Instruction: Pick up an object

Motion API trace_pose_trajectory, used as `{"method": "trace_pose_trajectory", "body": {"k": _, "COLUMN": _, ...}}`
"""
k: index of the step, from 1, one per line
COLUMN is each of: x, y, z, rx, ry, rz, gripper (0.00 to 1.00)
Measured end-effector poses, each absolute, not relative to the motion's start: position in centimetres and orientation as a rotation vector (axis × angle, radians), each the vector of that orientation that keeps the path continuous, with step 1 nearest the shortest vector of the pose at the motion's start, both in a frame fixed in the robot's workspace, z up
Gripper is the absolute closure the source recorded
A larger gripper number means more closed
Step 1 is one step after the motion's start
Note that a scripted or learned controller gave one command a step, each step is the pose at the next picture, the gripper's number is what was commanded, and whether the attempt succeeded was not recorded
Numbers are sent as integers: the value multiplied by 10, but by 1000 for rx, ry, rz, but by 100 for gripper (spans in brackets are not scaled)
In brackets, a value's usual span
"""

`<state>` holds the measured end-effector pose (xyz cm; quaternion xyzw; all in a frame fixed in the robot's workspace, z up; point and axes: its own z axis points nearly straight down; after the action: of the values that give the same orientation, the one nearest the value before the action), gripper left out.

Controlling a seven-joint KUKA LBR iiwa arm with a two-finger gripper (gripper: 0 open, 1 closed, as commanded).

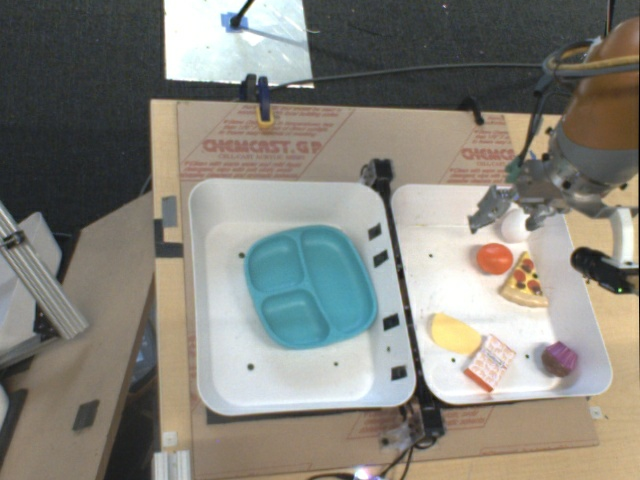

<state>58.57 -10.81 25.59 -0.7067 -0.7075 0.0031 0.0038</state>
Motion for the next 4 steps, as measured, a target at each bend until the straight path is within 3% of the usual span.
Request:
{"method": "trace_pose_trajectory", "body": {"k": 1, "x": 588, "y": -108, "z": 262, "rx": -2219, "ry": -2226, "rz": -1, "gripper": 0}}
{"method": "trace_pose_trajectory", "body": {"k": 3, "x": 604, "y": -104, "z": 168, "rx": -2218, "ry": -2225, "rz": 1, "gripper": 0}}
{"method": "trace_pose_trajectory", "body": {"k": 4, "x": 601, "y": -110, "z": 108, "rx": -2219, "ry": -2221, "rz": 3, "gripper": 0}}
